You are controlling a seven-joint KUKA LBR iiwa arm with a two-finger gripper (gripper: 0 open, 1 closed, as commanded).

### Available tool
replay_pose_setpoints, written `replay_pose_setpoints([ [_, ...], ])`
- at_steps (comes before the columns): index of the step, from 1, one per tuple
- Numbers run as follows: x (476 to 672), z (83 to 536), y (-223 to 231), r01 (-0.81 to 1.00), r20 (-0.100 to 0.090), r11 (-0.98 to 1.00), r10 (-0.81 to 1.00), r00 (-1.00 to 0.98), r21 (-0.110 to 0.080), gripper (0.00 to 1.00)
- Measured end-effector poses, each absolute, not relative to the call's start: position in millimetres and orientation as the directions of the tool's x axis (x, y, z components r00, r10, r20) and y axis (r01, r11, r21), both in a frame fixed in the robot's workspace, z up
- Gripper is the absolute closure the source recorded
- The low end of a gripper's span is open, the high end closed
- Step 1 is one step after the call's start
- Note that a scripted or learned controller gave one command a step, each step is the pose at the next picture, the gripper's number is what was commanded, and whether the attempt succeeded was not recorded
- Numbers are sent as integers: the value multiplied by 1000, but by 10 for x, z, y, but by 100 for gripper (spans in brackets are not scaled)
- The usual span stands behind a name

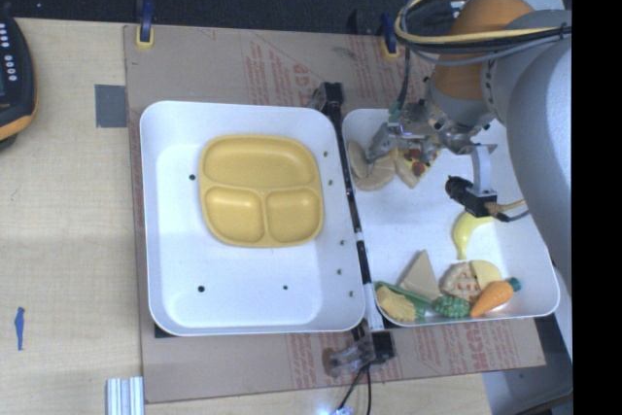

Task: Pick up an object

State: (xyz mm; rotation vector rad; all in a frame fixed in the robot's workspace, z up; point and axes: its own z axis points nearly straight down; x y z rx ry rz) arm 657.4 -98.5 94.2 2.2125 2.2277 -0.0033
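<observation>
Left bin: white, holding a pale yellow divided tray. Right bin: white; yellow banana, orange carrot with green top, tan wedge. Desk: light wood. Arm: grey, orange band.

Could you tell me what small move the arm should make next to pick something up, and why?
Probably a short descent. The tool hangs at the far end of the right bin, just over a tan toy. I see nothing held between its fingers, so lowering onto that toy seems the nearest chance.
</observation>
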Motion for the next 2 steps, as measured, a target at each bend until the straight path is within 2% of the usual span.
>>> replay_pose_setpoints([
  [1,6571,935,-1433,1000,-2,1,1000,-1,1,0],
  [2,5754,946,-1315,1000,-2,3,1000,-3,0,0],
])
